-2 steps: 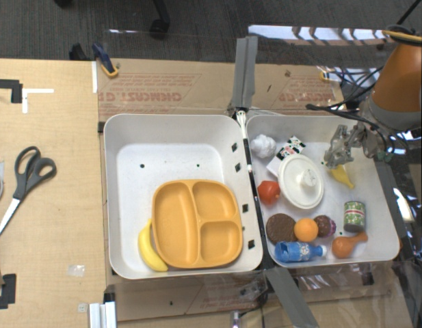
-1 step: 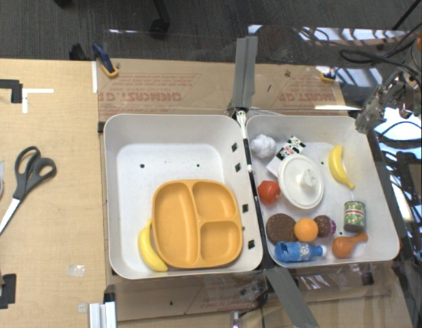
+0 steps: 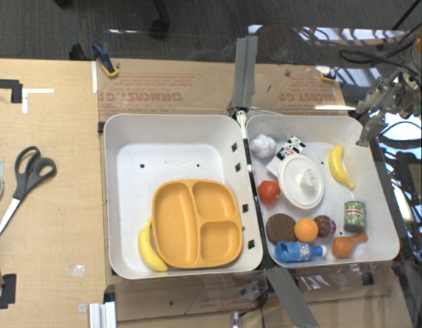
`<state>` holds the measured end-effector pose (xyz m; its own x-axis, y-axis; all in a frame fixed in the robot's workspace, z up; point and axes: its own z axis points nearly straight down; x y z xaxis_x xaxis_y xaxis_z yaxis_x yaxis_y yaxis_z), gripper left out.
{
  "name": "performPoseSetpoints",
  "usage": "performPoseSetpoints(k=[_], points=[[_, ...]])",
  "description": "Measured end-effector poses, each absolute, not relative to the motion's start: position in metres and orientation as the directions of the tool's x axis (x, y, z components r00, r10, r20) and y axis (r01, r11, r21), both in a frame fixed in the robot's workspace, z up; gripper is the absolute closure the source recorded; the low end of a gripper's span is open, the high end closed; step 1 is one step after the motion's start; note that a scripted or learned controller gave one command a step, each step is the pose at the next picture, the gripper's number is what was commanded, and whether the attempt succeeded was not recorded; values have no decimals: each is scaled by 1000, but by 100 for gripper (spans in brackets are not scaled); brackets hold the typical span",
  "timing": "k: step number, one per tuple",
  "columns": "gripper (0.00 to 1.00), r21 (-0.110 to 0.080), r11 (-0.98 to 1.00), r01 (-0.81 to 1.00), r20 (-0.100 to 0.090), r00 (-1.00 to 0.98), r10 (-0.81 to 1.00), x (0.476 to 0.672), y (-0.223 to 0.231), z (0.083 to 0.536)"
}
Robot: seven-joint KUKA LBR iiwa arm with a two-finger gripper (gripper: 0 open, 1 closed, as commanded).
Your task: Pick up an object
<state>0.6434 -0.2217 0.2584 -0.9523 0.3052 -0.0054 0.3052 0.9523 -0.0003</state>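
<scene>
The right bin (image 3: 381,203) holds several small objects: a yellow banana (image 3: 340,166), a white lidded bowl (image 3: 301,181), a red tomato (image 3: 269,192), a brown cookie (image 3: 280,228), an orange (image 3: 306,229), a small can (image 3: 354,215), a blue bottle (image 3: 298,252) and an orange drumstick (image 3: 347,244). My gripper (image 3: 368,130) hangs over the bin's far right corner, above and to the right of the banana. It sits apart from every object, and I see nothing held in it.
The left bin (image 3: 128,156) carries a yellow divided plate (image 3: 197,223) with a second banana (image 3: 149,248) tucked at its left edge. A crumpled white wad (image 3: 263,144) and a black-and-white item (image 3: 291,147) lie at the right bin's back. Scissors (image 3: 22,180) rest on the bench at left.
</scene>
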Motion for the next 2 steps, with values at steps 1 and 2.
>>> performPoseSetpoints(k=[1,2], points=[[0,-1,962,273,-6,-962,273,633,-221,96],[100,-2,963,270,-13,-963,270,635,-221,107]])
